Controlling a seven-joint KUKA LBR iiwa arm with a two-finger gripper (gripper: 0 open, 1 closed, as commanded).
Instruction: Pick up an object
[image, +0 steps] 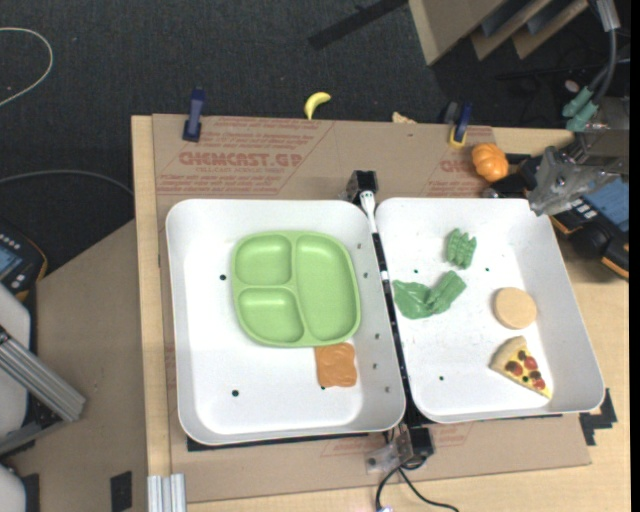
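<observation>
Spotting the gripper (558, 183) over the right bin's (480, 400) far right corner, too blurred for telling whether spread or pinching anything. Lying nearest along the right edge: disc (515, 308), then pizza slice (520, 368) by the near right corner. Probably risking a skid off the flat disc, or scraping the wall beside the slice.

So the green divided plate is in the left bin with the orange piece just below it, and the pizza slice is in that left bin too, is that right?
Not quite. The pizza slice lies in the right bin, near its lower right corner, below the round tan cookie. The rest holds: the green divided plate sits in the left bin with the orange piece just below it. The camera view shows this.
</observation>
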